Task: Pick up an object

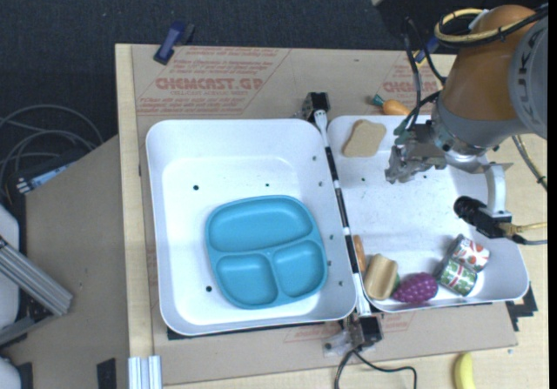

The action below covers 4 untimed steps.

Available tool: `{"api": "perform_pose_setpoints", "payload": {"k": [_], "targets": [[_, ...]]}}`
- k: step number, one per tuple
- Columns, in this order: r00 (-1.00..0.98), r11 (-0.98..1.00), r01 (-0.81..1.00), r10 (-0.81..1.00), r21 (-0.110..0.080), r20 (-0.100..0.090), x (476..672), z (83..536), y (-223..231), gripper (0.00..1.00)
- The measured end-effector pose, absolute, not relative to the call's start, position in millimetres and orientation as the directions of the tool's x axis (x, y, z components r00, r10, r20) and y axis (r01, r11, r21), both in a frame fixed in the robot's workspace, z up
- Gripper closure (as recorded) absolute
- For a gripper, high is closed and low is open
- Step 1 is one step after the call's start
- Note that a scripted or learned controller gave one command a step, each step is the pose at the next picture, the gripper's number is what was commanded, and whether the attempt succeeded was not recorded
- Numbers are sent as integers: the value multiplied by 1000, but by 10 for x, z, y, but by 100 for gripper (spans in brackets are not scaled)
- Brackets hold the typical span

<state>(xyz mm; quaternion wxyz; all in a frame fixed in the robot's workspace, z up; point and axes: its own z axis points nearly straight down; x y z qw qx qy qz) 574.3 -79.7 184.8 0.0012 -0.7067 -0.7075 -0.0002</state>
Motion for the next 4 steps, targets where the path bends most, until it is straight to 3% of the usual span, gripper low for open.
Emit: {"api": "perform_pose_setpoints", "payload": {"k": [1, 2, 3, 4], "targets": [[-2, 2, 1000, 1000, 1, 1, 5939, 1845, -138, 100], [-1, 1, 1000, 1000, -2, 1, 5704, 2050, 325, 100], [-1, 1, 1000, 1000, 0, 1, 6518, 1844, 658, 100], [-1, 1, 1000, 1000, -3, 1, 6367, 1847, 866, 100]]}}
